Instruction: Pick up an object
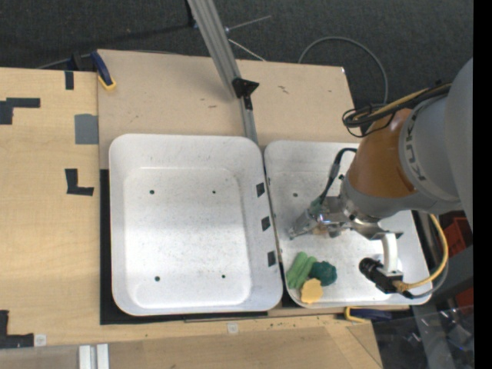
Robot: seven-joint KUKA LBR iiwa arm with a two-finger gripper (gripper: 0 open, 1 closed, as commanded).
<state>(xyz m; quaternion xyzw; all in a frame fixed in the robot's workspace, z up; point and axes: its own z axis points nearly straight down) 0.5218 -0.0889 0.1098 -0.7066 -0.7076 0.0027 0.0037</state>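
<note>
End effector (pixel 307 223) is hanging over the right bin (pixel 288 164), too blurred for its state to be told; a green object (pixel 310 270) is lying near the front edge.

2 white bins (pixel 188 148), 3 small objects (pixel 311 271)

Arm (pixel 430 148) seen reaching in from right, grey links bent downward, orange band (pixel 377 164) turned toward camera above wrist. Gripper (pixel 307 223) held low, pointed left. Nothing seen between fingers. Black cable looped along wrist, yellow cable trailed below arm at right.
</note>
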